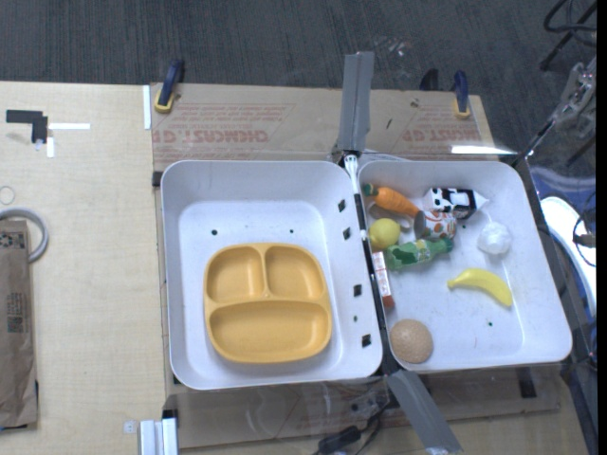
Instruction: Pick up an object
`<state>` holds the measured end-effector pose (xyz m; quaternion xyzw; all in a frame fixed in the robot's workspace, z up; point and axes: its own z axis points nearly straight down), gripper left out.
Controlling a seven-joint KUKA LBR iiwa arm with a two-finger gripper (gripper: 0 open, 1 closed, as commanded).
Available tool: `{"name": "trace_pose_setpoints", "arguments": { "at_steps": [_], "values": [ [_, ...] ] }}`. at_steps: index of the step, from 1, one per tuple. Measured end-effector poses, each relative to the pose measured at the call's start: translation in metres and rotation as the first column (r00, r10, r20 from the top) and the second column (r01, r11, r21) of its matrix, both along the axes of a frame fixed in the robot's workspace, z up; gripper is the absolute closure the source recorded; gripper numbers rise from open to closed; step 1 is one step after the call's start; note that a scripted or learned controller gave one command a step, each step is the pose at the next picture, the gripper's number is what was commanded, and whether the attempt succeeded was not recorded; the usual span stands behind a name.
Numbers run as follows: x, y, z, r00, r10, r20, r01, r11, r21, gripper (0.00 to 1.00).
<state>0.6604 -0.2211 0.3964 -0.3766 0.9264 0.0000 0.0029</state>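
Broadly, the pale wooden desk (76, 254) fills the left and lower part of the frame, with a sheet of brown printed cardboard (256, 126) lying on it under two shallow white plastic bins. The left white bin (180, 254) sits at the centre of the frame and the right white bin (531, 282) just beside it toward the right; their inner walls touch along a dark seam.

In the left bin lies a yellow-orange plastic plate with three compartments (268, 303), flat on the bin floor in its lower half.

The right bin holds a loose group of smaller things. A yellow toy banana (482, 285) lies on its own in the middle right. A tan, round, speckled ball (412, 340) rests at the lower left corner of that bin. In the upper left of that bin cluster an orange toy carrot (394, 200), a yellow lemon-like ball (384, 232) just below it, a green crumpled toy (417, 251) touching the ball, and a black-and-white patterned figure (448, 203) near the carrot. A small white fluffy lump (494, 241) lies right of the cluster.

A brown paper bag (17, 330) lies at the left edge. Two blue clamps (171, 85) grip the cardboard's upper edge.

The end effector's state cannot be told from this view.
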Motion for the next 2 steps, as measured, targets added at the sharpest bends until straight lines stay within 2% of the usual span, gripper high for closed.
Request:
{"name": "trace_pose_setpoints", "arguments": {
  "at_steps": [1,2],
  "values": [
    [0.000,0.000,-0.025,0.917,0.399,-0.001,-0.399,0.917,0.000,1.00],
    [0.000,0.000,-0.042,0.683,0.731,-0.001,-0.731,0.683,0.000,1.00]
  ]
}}
